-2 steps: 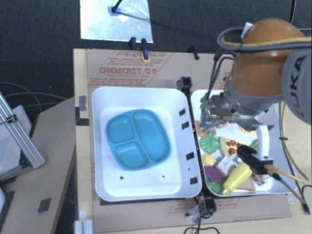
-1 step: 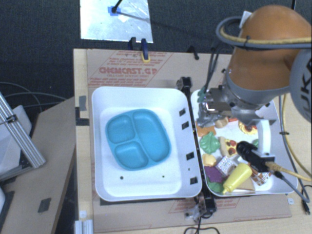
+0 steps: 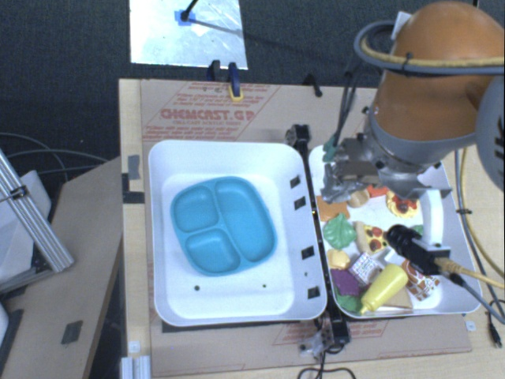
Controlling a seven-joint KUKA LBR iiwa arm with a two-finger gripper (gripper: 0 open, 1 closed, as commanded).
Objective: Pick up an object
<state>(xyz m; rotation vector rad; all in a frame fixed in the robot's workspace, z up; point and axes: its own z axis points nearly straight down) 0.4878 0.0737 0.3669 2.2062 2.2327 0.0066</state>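
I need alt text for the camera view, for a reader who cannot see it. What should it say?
A grey and orange robot arm lowers its gripper into the right white bin, which holds a pile of toy food, including a yellow bottle. The left white bin holds a blue divided plate.

My arm (image 3: 442, 85) reaches in from the right, orange band uppermost, wrist bent downward. My gripper (image 3: 341, 186) points down at the frame's centre-right, its metal body tilted slightly left.
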